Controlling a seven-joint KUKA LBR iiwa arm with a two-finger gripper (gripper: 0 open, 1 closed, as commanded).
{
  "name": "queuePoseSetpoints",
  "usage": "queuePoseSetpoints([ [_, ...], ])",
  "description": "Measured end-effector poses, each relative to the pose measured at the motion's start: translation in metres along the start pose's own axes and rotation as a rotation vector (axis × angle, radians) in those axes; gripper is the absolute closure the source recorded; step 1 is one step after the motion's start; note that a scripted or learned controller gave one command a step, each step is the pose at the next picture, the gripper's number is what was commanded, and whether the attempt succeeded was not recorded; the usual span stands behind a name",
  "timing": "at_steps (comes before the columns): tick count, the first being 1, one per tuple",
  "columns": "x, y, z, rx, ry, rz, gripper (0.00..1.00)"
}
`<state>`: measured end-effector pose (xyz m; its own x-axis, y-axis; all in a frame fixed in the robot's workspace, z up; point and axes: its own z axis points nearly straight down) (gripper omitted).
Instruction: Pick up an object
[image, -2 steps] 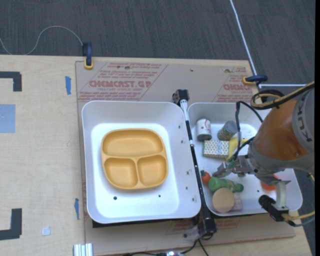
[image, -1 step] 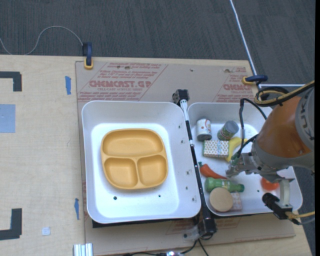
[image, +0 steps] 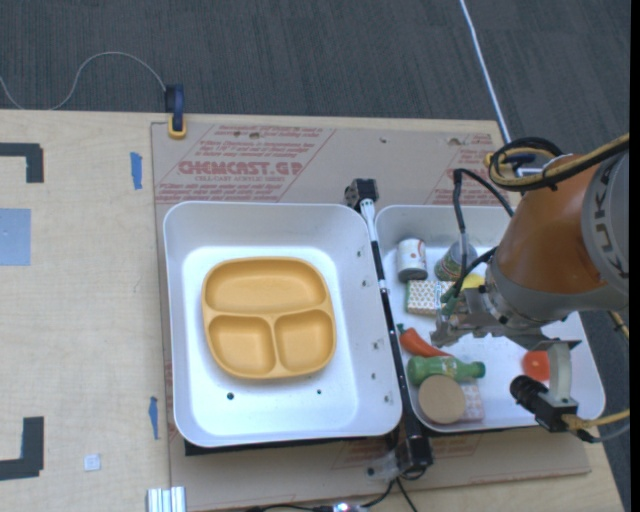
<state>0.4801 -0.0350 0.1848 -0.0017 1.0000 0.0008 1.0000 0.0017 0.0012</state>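
My gripper (image: 452, 322) reaches down into the right bin (image: 592, 398), with the orange-banded wrist covering its upper part. Just below and left of it lies an orange-red carrot-shaped piece (image: 421, 345). A green bottle (image: 448, 371) lies on its side below that, next to a tan round lid (image: 441, 400). A white can (image: 411, 258) and a dotted pale card (image: 424, 295) lie to the upper left of the gripper. A greenish round object (image: 456, 262) sits beside the can. An orange-red piece (image: 537, 364) shows at the arm's lower right.
The left bin (image: 190, 320) holds a yellow three-compartment plate (image: 268, 316). A black rail (image: 380, 280) runs between the two bins. Both bins rest on a cardboard sheet (image: 250, 160) on the wooden bench.
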Motion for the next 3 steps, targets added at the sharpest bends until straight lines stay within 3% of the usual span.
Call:
queuePoseSetpoints([
  [1, 0.0, 0.0, 0.0, 0.0, 0.0, 0.001, 0.0],
  [2, -0.052, 0.0, 0.086, -0.004, -0.002, 0.001, 0.0],
  [3, -0.052, 0.003, 0.075, -0.014, -0.005, 0.003, 1.0],
])
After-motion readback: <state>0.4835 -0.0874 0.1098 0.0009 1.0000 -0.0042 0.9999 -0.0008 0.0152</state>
